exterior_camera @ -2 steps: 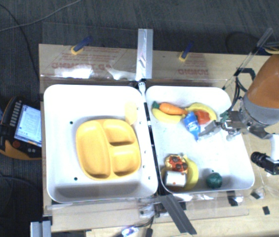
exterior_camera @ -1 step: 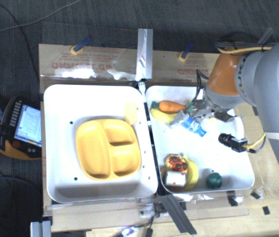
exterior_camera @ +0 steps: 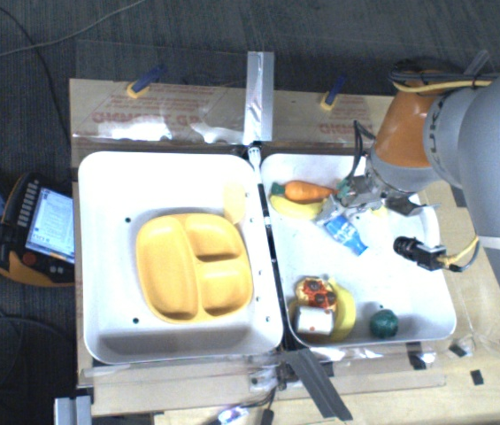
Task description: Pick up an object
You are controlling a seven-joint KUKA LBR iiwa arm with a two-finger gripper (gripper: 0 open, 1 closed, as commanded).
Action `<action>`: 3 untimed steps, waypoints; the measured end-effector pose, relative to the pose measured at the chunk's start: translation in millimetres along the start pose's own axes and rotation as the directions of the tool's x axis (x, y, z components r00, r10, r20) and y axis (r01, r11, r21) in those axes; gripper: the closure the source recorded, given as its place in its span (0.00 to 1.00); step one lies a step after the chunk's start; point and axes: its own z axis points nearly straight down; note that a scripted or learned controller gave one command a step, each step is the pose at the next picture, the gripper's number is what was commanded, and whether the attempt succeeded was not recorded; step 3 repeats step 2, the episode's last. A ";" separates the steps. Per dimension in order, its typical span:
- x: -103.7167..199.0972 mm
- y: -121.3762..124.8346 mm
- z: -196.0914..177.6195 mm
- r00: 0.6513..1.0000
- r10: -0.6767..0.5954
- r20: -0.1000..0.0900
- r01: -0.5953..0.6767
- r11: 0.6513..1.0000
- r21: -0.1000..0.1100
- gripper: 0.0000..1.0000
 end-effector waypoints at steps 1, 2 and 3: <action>57.8 20.4 -122.4 0.974 0.225 0.001 -0.225 0.974 0.002 1.00; 3.6 27.8 -151.3 0.968 0.251 0.002 -0.251 0.968 0.001 1.00; 3.6 27.8 -151.3 0.968 0.251 0.002 -0.251 0.968 0.001 1.00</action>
